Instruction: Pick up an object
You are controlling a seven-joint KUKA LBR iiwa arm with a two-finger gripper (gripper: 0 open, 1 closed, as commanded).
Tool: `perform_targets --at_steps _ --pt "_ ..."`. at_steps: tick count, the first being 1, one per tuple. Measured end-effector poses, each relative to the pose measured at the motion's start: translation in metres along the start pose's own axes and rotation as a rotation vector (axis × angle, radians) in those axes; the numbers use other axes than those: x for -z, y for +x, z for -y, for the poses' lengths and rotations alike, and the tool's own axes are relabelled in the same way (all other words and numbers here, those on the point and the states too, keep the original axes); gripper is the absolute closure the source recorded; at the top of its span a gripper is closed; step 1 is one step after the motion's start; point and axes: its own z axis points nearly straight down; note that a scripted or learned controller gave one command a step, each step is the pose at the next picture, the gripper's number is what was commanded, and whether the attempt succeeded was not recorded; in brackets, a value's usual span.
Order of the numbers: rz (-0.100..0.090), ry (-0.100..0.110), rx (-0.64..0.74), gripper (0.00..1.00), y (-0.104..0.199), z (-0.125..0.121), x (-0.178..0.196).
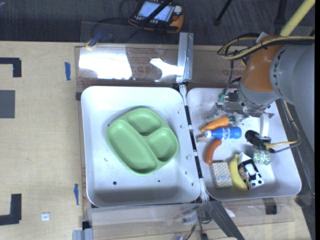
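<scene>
hovering my gripper [231, 110] low in the right bin [290, 181], above the carrot [216, 124] and blue bottle [224, 133]; wrist hides the grip state, cannot tell; presumably lining up a pick.

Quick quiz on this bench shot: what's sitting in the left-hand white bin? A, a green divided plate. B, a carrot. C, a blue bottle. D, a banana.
A: the green divided plate lies alone in the left bin, while the banana, blue bottle and carrot all lie in the right bin.
</scene>
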Motion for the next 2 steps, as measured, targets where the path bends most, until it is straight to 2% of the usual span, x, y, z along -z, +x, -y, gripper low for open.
perform_targets --at_steps 1,2 --pt "0.000 -0.005 -0.003 1.00 -0.001 -0.002 0.012" --pt "0.001 0.001 0.036 1.00 0.055 0.017 0.099"
